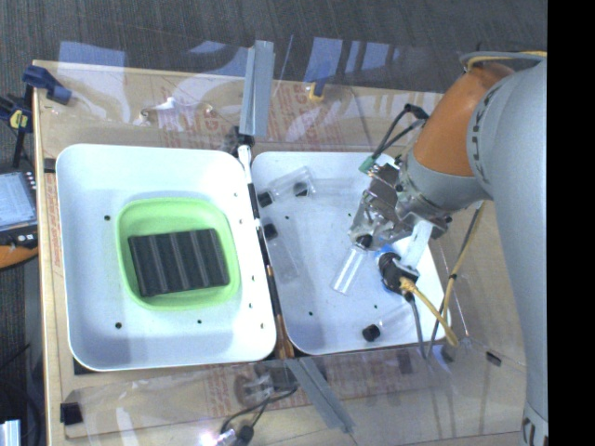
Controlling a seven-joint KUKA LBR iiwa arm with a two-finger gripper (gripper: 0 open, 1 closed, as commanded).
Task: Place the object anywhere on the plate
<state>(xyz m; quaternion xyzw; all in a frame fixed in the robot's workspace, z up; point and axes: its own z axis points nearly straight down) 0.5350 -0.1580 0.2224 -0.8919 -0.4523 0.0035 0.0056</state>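
Pincer [364, 238] low in right bin [307, 328], grip state unreadable. Clear tube [346, 273] just beside; glancing contact risks rolling it, green plate [177, 216] left unreached.

We see bright, even overhead light. Glare washes out the left white bin [84, 249] and streaks the bench [186, 100]. Soft shadows sit beneath the arm [483, 128]. Focus looks slightly soft throughout.

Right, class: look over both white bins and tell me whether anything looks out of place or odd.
The green square plate in the left white bin carries a dark ribbed rectangular block, slightly askew. In the right white bin, clear plastic pieces and small black bits lie scattered below the gripper.
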